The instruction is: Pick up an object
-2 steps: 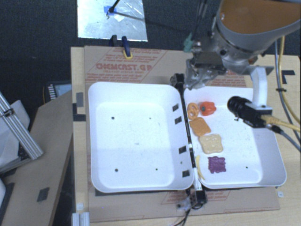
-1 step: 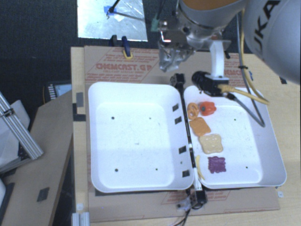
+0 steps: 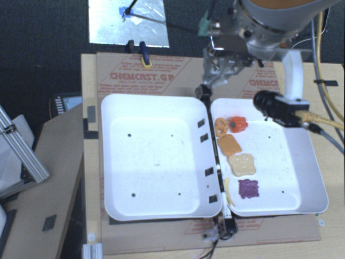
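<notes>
Two white bins point(image 3: 153, 104), one red pepper point(image 3: 238, 124), one pretzel point(image 3: 221, 126), one orange slab point(image 3: 229, 144), one toast slice point(image 3: 242, 164), one purple piece point(image 3: 248, 188)

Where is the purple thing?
The purple piece lies in the right bin, near its front edge. It sits just below the pale bread-shaped piece, with a thin yellow strip to its left.

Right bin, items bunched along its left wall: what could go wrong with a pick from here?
1. The orange pretzel-shaped piece, red pepper-like piece, orange flat slab and tan toast-shaped piece sit touching or nearly so; a grasp could nudge neighbours or catch two.
2. They lie close to the right white bin's left wall, so a finger may strike it.
3. The purple flat piece looks thin and may slip.
</notes>
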Available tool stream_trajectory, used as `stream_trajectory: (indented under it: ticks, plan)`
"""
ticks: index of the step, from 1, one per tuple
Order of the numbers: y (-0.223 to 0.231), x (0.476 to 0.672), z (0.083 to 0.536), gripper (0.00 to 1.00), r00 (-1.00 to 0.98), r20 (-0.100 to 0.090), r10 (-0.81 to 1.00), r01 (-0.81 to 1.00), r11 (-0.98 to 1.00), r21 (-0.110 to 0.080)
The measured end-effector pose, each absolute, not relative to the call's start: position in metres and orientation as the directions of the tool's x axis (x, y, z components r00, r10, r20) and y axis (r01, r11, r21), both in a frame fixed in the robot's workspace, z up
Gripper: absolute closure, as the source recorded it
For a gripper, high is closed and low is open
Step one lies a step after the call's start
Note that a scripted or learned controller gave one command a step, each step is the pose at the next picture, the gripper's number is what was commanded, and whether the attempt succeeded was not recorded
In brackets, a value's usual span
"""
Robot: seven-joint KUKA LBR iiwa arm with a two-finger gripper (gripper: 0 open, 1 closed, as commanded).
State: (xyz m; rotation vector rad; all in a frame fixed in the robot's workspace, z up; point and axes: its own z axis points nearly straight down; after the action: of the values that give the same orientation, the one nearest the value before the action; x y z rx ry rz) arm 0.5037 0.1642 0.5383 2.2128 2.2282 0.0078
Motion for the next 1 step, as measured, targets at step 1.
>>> stream_trajectory:
  ticks: [1]
  plan:
    - [0.2265, 0.5257, 0.4571, 1.00, -0.007, 0.001, 1.000, 1.000, 0.007, 0.000]
